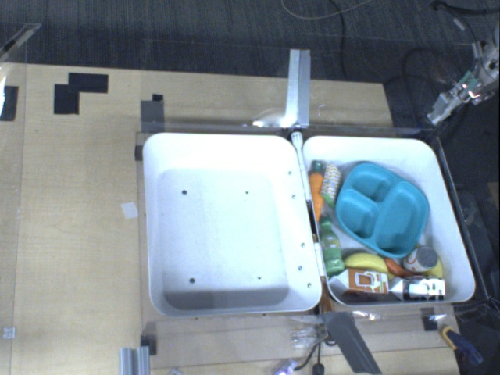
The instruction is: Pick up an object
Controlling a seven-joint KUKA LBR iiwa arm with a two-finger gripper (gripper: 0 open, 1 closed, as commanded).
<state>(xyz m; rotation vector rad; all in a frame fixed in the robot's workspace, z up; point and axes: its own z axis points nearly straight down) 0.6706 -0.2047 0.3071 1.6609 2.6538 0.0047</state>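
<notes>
With all objects crowded in right shallow white plastic bin (448, 180), pick not yet begun.
Hand (447, 106) parked at top right, off the wooden counter (70, 233), well apart from bins; open or shut: cannot tell. Left white bin (219, 151) bare. Teal divided plastic tray (382, 210) sits on top, overlapping yellow banana (366, 262) and corn cob (332, 182). Best bet: descend vertically on an exposed tray rim edge, avoid bin wall, close firmly, lift straight up.
</notes>
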